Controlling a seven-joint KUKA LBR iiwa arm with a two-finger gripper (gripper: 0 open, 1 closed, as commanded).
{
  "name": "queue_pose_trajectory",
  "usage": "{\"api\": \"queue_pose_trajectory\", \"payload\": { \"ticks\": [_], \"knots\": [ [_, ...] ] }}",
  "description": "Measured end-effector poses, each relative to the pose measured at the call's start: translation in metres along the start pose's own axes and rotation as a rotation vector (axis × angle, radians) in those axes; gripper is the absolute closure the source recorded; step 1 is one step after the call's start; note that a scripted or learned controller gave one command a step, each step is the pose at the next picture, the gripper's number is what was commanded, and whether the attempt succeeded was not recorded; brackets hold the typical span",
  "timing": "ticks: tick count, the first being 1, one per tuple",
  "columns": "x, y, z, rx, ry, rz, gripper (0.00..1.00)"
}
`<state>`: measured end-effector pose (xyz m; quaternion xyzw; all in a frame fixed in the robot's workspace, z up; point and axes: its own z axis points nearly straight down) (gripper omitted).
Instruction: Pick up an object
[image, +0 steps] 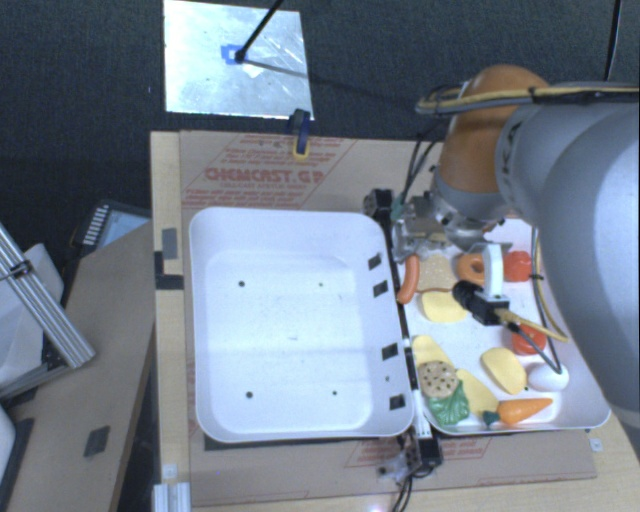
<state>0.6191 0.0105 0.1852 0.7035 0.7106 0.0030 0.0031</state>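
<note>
The right bin (590, 408) holds several toy foods. An orange sausage (405, 280) lies along its left wall, with a pale yellow slice (443, 307) and a tan bread piece (436, 270) beside it. An orange ring (470, 267) and a red tomato (517, 265) sit further right. Toward the front are a cookie (436, 378), green leaf (451, 406), yellow lemon (503, 370), white egg (548, 377) and carrot (525, 409). My gripper (408, 235) hangs low over the bin's back left corner, just above the sausage's upper end. The wrist hides what lies under it.
The left white bin (290, 320) stands beside the right one, their walls meeting at a row of black clips (390, 350). Both rest on a cardboard sheet (260, 172). A yellow-and-blue clamp (300, 135) and a shiny plate (235, 60) lie behind.
</note>
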Motion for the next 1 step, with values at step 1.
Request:
{"api": "queue_pose_trajectory", "payload": {
  "ticks": [1],
  "knots": [
    [0.0603, -0.0374, -0.0788, 0.002, 0.004, -0.001, 1.00]
  ]
}}
